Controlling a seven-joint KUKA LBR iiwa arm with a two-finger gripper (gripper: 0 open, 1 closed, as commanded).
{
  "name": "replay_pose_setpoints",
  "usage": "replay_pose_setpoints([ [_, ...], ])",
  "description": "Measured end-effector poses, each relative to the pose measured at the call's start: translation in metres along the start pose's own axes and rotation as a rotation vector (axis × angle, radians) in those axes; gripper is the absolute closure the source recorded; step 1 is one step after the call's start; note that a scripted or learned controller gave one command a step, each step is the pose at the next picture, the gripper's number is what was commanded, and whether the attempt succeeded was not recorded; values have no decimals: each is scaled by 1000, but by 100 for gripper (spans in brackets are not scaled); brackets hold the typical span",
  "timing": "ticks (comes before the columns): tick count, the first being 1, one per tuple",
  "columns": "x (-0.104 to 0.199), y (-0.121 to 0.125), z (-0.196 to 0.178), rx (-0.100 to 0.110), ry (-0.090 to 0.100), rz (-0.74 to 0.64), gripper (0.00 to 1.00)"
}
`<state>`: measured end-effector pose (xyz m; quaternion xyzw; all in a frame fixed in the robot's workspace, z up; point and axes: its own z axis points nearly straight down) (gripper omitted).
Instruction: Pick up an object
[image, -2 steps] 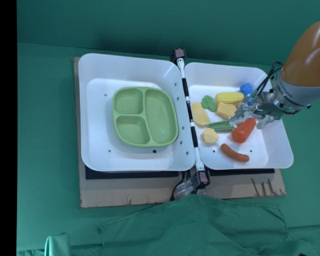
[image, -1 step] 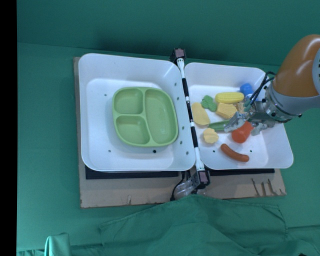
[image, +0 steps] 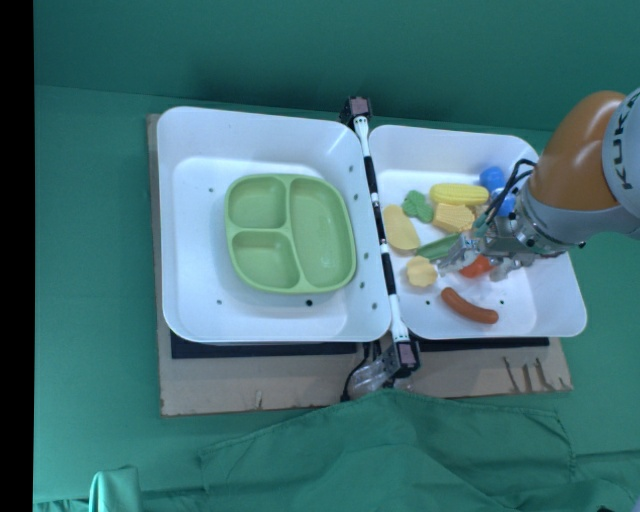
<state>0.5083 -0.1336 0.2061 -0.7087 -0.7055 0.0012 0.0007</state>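
The right bin (image: 560, 315) holds several toy foods: a corn cob (image: 458, 193), a yellow cheese-like block (image: 452, 216), a green broccoli piece (image: 418, 207), a pale yellow piece (image: 400, 229), a small yellow piece (image: 421, 272), a green pea pod (image: 437, 246), a brown sausage (image: 470, 306), an orange-red piece (image: 477, 267) and a blue ball (image: 492, 179). My gripper (image: 480, 255) hangs low over the middle of this bin, right above the orange-red piece and the pea pod's end.
The left bin (image: 190, 300) carries a light green divided plate (image: 290, 233) with three compartments. A black hinge bar (image: 375, 215) runs between the bins. Green cloth (image: 400, 450) lies bunched at the front of the bench.
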Motion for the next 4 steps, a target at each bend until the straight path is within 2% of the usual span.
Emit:
replay_pose_setpoints([
  [1, -2, 3, 23, -10, -1, 0, 0],
  [2, -4, 5, 8, -25, -6, 4, 100],
  [3, 1, 15, -48, -12, -2, -3, 100],
  [4, 0, 21, -113, -14, -3, -2, 100],
])
